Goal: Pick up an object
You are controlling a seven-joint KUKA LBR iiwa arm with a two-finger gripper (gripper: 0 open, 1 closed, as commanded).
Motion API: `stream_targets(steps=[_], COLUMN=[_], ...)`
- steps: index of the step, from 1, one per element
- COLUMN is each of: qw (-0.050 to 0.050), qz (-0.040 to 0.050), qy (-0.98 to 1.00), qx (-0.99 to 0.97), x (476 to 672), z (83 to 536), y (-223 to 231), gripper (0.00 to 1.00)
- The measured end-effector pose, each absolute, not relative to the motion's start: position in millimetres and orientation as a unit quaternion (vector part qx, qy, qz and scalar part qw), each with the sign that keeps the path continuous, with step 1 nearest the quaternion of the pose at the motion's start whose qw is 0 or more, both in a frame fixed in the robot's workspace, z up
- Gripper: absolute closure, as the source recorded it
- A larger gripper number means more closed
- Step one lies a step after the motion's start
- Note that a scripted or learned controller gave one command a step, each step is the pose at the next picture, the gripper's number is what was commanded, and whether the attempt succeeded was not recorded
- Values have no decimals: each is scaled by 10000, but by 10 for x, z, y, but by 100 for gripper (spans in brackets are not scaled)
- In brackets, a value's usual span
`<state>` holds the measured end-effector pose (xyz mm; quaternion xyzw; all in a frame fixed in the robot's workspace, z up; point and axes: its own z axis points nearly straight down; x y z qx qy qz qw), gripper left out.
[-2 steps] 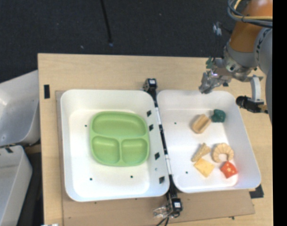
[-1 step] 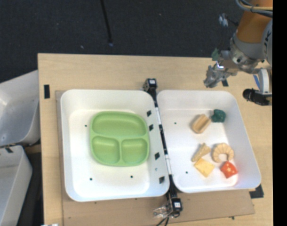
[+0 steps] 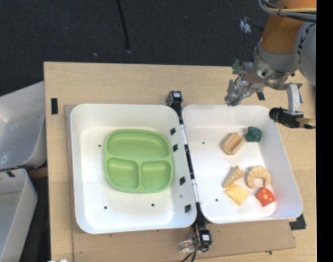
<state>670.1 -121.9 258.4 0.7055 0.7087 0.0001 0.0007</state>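
While the hand (image 3: 236,94) hangs above the far rim of the right bin (image 3: 210,162), whether it is parted or closed cannot be told, and nothing shows between its tips. Nearest below it lie a tan bread roll (image 3: 232,143) and a dark green piece (image 3: 254,134); farther off sit a croissant-like pastry (image 3: 259,176), two yellow wedges (image 3: 236,185) and a red block (image 3: 266,196). Well off to the hand's side, across the divider, a green sectioned plate (image 3: 138,160) rests in the left bin (image 3: 90,201) on the desk (image 3: 112,81).

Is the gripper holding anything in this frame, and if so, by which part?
Nothing is held. The gripper hangs over the far rim of the right bin, apart from the bread roll and other items lying inside.
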Motion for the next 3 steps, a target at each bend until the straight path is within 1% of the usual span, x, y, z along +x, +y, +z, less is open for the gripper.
stream_targets(steps=[2,3], qw=[-7,-9], qz=[-3,5], qy=[7089,7095], qx=[7053,7047], x=[6176,5900], z=[2357,2460], y=[-308,203], gripper=[100,100])
